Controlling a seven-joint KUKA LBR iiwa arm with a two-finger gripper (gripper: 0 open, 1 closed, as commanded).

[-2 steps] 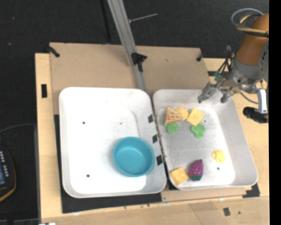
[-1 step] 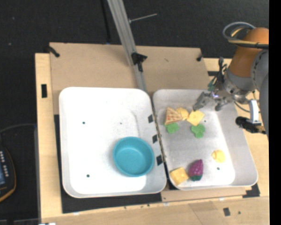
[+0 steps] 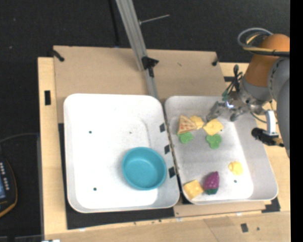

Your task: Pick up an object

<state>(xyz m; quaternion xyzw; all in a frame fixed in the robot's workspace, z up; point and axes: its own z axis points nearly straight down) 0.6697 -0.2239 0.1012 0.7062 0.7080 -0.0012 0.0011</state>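
My gripper [image 3: 223, 114] hangs over the far part of the right bin [image 3: 257, 158], its fingers spread open with nothing between them. Just below and left of it lies a yellow block [image 3: 212, 127], apart from the fingertips. A yellow wedge [image 3: 187, 124] and a smaller yellow piece [image 3: 198, 121] lie further left. Two green pieces [image 3: 186, 138] [image 3: 213, 141] sit beneath them. Toward the near edge are a small yellow piece [image 3: 235, 167], a purple grape bunch [image 3: 211, 182] and another yellow block [image 3: 193, 189].
The left bin [image 3: 91, 120] holds a blue bowl [image 3: 144, 168] at its near right. A grey pole [image 3: 134, 34] slants down to the bins' shared far edge. The arm's orange band [image 3: 265, 59] stands at the right of the bench.
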